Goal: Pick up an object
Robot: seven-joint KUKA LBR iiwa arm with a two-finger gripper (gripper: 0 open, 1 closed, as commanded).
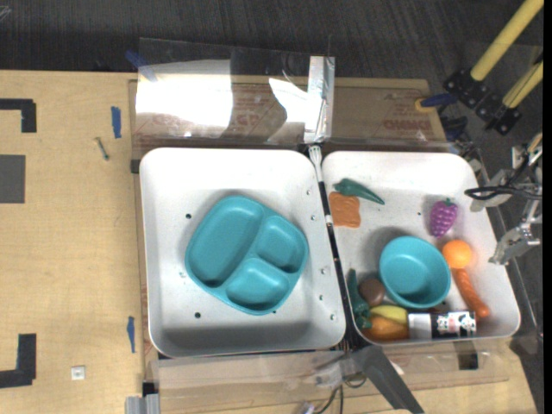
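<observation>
The right bin [405,169] holds several small items. An orange carrot slab [344,211] with a green leaf [360,191] lies near its back left. Purple grapes [442,216] sit at the back right, with an orange ball [458,254] just in front of them. A teal bowl [415,271] stands upright in the middle. Beside it on the right lies an orange carrot stick [471,293]. Along the front wall are a brown piece [373,290], a yellow-and-orange piece [388,322] and a small dark bottle [442,323] on its side.
A teal divided plate [247,253] lies in the left bin [172,179]. Cardboard and clear plastic sheeting [259,102] stand behind the bins. Black cables and a grey metal fitting [509,244] hang past the right bin's right wall. Yellow poles [509,28] cross the top right.
</observation>
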